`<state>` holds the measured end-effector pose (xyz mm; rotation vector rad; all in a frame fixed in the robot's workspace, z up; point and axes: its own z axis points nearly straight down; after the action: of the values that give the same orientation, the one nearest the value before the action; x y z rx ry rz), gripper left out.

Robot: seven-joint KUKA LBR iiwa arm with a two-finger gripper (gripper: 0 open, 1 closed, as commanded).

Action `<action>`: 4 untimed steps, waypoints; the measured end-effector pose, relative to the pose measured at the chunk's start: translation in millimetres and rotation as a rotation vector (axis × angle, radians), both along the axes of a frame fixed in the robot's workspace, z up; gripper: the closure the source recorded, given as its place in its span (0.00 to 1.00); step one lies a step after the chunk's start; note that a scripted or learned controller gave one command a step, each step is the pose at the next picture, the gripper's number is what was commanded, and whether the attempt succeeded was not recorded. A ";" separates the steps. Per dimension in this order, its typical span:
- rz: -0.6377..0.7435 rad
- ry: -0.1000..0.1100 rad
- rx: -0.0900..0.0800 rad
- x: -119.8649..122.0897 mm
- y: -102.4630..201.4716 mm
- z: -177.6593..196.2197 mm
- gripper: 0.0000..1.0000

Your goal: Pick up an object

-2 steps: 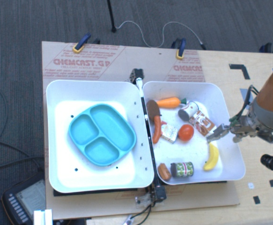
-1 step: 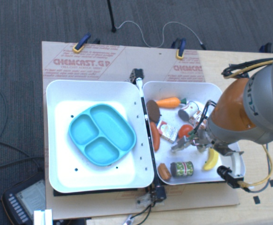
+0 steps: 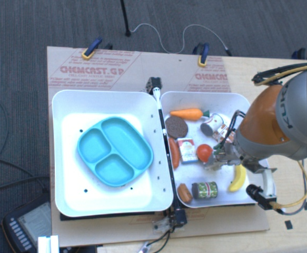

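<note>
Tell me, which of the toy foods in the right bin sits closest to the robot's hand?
The red tomato, round and just left of the hand. The carrot and banana lie farther off.

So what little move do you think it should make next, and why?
Probably a short drop straight down. The tool hangs low in the right bin, just right of the tomato and above the banana, with nothing visibly between its fingers. I would guess the tomato is the closest thing to take.
</note>
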<state>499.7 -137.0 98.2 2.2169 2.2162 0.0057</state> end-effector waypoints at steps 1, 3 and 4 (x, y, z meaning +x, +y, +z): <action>0.000 0.000 0.000 -0.1 0.1 -0.2 0.00; 0.000 0.001 0.000 -0.3 0.5 9.1 0.00; 0.001 0.002 0.001 -0.2 0.8 18.5 1.00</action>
<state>499.5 -136.1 116.6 2.2177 2.2183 0.0039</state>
